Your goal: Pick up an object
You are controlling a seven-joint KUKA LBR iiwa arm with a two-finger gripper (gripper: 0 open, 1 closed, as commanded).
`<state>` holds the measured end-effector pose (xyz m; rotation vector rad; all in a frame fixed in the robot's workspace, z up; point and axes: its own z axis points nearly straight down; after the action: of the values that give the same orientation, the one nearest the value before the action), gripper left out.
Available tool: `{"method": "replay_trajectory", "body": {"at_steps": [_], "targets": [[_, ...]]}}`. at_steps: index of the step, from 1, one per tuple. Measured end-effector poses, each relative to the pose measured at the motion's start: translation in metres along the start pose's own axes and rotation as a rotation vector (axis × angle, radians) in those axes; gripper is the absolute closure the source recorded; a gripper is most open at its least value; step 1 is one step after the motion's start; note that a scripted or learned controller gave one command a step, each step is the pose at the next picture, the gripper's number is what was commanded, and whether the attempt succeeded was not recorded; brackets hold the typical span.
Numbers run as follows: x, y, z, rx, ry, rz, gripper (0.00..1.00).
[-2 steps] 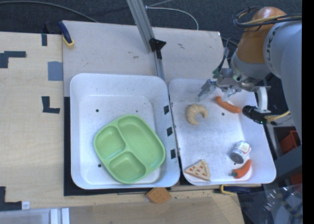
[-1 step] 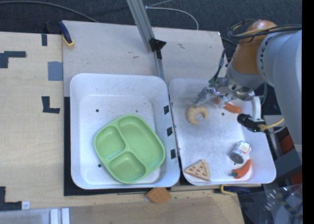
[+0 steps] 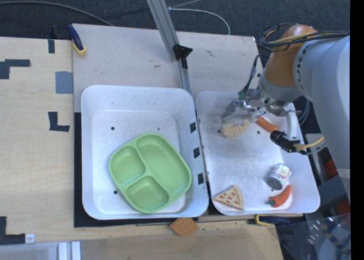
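Observation:
My gripper (image 3: 241, 108) hangs low over the back of the right bin (image 3: 250, 156), just above a beige bread-like piece (image 3: 235, 129) lying on the bin floor. An orange carrot-like stick (image 3: 265, 123) lies right beside the gripper, to its right. Nearer the front of the same bin are a small tin can (image 3: 278, 175), a pizza slice (image 3: 229, 197) and a red-orange pepper (image 3: 281, 196). Whether the gripper touches the bread piece I cannot tell.
The left bin (image 3: 102, 111) holds a green divided plate (image 3: 149, 171). A round waffle-like cookie (image 3: 183, 226) lies on the bench in front of the bins. A metal pole (image 3: 162, 11) slants over the back of the bench. The grey arm (image 3: 324, 77) covers the right bin's far right corner.

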<state>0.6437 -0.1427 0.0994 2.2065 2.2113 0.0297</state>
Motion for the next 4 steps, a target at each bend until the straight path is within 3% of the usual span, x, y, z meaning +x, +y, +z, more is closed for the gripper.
{"method": "replay_trajectory", "body": {"at_steps": [1, 4], "targets": [[0.0, -0.008, 0.0, 0.026, -0.001, -0.001, 1.0], [0.013, -0.002, -0.164, 0.02, -0.002, 0.0, 1.0]]}}
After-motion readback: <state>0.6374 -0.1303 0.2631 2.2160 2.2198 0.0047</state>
